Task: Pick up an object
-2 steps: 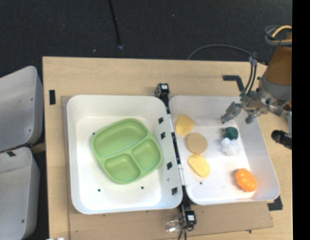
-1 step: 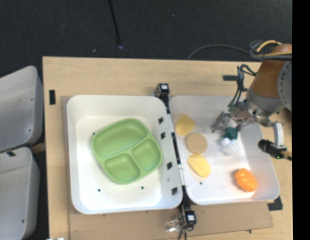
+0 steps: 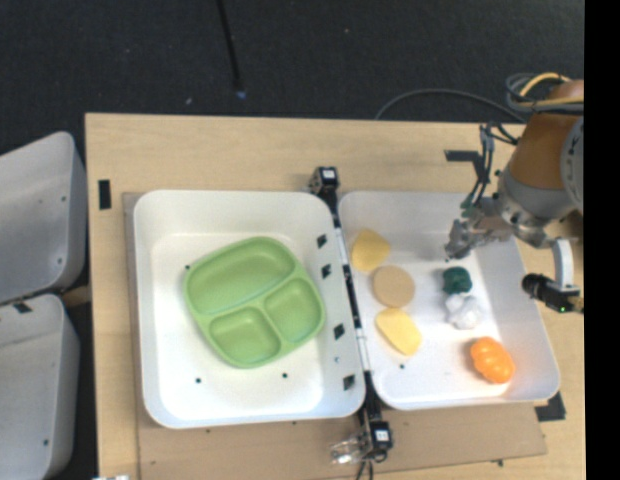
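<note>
The right bin (image 3: 420, 388) holds several small items: a pale yellow piece (image 3: 369, 250), a tan round disc (image 3: 394, 286), a yellow wedge (image 3: 399, 331), a dark green object (image 3: 456, 280), a white crumpled object (image 3: 466, 313) and an orange fruit-like object (image 3: 490, 359). My gripper (image 3: 460, 245) hangs over the right bin's upper right part, just above the dark green object. I see nothing between its fingers.
The left bin (image 3: 160, 368) holds a green divided tray (image 3: 254, 300). Clamps (image 3: 325, 180) sit on the divider between the bins. A cable runs across the bench behind the right bin. White chair-like shapes (image 3: 30, 228) stand at the far left.
</note>
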{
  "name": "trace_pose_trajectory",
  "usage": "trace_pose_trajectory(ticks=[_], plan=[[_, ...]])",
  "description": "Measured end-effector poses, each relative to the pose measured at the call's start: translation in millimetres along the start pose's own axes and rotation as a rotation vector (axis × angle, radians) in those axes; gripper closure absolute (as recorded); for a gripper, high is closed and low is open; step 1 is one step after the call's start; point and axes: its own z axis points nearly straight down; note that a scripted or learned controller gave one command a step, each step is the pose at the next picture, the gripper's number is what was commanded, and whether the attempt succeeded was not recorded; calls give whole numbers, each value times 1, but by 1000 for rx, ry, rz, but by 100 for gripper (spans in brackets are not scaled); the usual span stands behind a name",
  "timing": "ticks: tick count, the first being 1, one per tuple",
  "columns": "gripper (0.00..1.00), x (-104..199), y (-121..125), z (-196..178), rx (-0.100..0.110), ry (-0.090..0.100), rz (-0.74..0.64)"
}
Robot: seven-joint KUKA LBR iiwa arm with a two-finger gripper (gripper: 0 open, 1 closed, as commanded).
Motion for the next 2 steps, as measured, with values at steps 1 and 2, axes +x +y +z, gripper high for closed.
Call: trace_pose_trajectory(ticks=[1,2], plan=[[100,-7,4,-46,-1,1,1],[100,-1,13,-101,-1,1,0]])
